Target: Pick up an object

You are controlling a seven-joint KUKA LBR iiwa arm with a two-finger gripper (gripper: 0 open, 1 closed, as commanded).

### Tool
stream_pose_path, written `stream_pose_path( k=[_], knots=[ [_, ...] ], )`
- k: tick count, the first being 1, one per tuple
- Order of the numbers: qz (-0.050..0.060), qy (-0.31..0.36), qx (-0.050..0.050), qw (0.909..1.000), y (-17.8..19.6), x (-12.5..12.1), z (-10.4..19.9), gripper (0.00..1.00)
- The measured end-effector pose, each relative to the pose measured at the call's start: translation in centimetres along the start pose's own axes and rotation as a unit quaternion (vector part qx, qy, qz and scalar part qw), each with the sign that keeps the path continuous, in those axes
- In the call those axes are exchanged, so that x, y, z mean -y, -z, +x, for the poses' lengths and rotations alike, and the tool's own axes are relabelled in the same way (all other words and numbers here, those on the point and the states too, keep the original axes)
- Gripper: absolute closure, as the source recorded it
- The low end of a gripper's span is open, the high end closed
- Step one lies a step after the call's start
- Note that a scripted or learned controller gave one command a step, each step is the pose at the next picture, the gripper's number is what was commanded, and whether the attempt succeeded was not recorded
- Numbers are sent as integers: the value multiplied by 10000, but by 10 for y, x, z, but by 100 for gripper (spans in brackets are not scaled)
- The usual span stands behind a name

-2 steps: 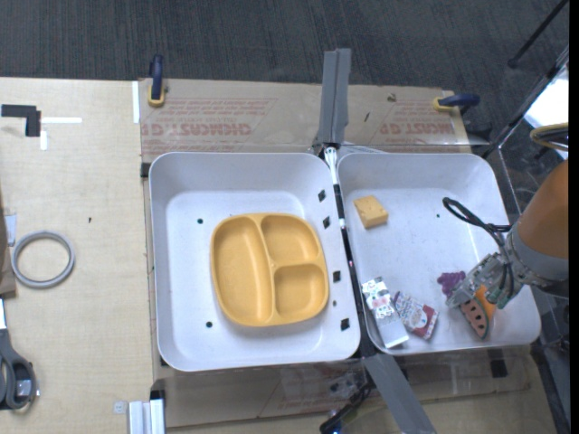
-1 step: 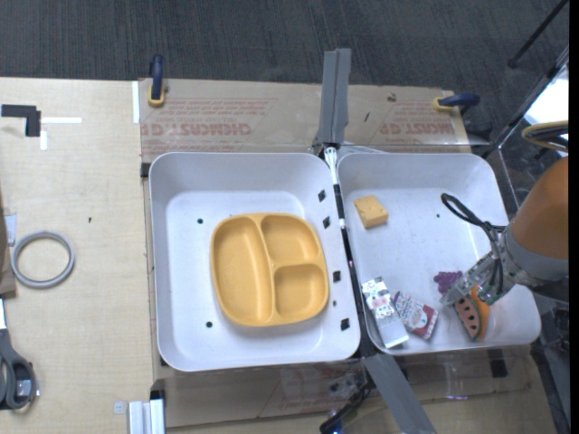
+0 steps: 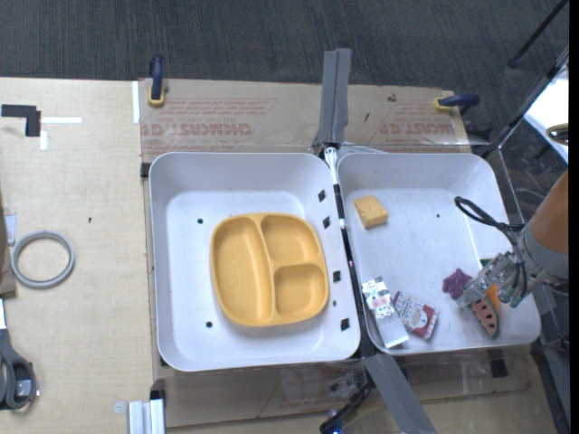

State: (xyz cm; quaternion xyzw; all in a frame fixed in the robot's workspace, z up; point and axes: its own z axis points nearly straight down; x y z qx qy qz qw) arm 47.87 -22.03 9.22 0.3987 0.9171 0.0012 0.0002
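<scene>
Two bins: they are sitting side by side on the counter (image 3: 72,170), the left bin (image 3: 176,324) and the right bin (image 3: 425,174).
Tray: a yellow divided tray (image 3: 269,268) is lying flat in the left bin.
Arm: it is reaching in over the right bin's near right corner.
Claw: the claw (image 3: 496,283) is hanging low over the orange slice; how wide it is standing cannot be told.
Packets: a white packet (image 3: 384,313) and a printed pouch (image 3: 415,316) are lying touching near the front wall.
Sponge: a yellow block (image 3: 371,212) is resting well apart, toward the back.
Orange slice: the orange slice (image 3: 487,309) is lying just under the claw, beside a purple piece (image 3: 456,284), its long axis running toward the corner; probably light and stiff, best pinched across its narrow width.
</scene>
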Motion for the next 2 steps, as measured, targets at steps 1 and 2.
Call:
stream_pose_path(
  k=[1,2],
  knots=[
    [7,1350,6,9908,0,-19,18,100],
    [1,1046,1,9945,0,-15,-7,100]
  ],
)
